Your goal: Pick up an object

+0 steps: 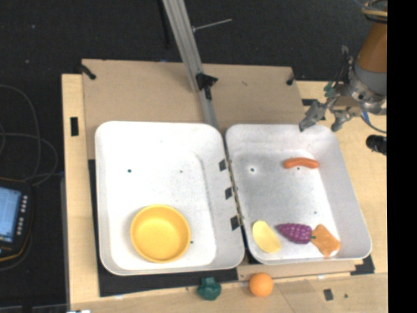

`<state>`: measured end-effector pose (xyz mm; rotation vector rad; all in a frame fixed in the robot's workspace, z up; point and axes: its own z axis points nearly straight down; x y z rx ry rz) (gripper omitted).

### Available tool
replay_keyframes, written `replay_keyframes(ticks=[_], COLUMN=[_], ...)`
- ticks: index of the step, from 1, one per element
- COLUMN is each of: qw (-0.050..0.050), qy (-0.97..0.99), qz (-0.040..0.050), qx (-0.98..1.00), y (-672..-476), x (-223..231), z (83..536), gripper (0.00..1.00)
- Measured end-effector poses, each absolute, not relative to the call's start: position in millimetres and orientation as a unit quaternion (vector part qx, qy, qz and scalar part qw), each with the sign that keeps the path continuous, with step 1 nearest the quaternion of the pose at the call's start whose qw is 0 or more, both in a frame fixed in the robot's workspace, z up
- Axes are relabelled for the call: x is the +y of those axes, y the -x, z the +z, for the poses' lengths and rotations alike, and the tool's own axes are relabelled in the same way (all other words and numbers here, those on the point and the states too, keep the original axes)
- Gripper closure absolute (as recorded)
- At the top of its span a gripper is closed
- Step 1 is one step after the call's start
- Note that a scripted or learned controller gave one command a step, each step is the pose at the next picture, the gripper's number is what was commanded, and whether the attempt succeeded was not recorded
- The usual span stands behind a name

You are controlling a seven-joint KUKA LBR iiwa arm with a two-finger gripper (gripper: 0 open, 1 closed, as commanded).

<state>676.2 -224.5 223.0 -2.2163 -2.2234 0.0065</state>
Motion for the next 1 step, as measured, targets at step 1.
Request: replay_keyframes(ticks=[1], qw=[0.000], qy=[0.705], qz=[0.0018], qx=[-0.709], y=[-671.9], x=[-218.6], z=[176.8], gripper=[0.00])
